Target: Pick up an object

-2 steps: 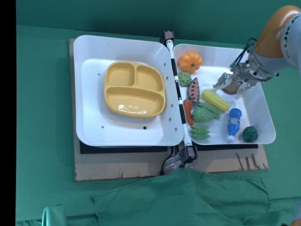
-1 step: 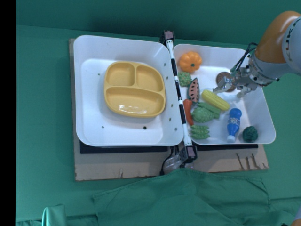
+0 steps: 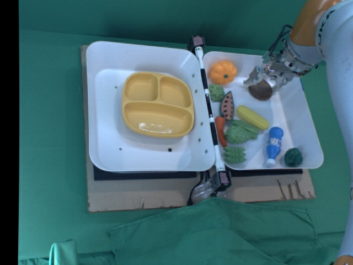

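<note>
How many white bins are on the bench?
2. The left white bin holds a yellow divided plate; the right white bin holds the toy food.

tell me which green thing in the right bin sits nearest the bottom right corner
The dark green bumpy ball, right of the blue bottle. The other green pieces cluster by the divider on the bin's left side.

Green backdrop [image 3: 138, 7] behind bench; brown cardboard sheet [image 3: 138, 195] under bins; crumpled green cloth [image 3: 220, 233] in foreground.
</note>
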Available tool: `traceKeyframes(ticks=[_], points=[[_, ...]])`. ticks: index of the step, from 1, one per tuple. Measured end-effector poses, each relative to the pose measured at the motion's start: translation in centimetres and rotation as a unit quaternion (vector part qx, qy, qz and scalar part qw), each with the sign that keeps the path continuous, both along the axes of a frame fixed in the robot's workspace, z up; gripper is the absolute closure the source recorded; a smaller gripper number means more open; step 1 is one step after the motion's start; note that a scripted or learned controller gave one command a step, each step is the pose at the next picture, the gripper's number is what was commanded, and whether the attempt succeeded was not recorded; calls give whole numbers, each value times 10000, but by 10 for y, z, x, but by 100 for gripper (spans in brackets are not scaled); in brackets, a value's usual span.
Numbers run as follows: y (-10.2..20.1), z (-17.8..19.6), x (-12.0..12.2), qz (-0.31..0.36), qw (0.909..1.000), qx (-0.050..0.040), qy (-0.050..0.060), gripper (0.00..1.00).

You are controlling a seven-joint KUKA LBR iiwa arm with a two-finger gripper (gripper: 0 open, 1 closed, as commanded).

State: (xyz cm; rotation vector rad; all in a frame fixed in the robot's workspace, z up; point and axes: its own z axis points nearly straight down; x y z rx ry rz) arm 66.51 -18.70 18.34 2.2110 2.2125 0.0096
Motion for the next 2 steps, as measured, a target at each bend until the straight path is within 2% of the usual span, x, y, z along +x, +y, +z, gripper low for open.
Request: traceKeyframes(ticks=[1,2], points=[[-1,15,-1,-23,10000,-15,-31,100],[-1,1,-6,-21,10000,4,22,100]])
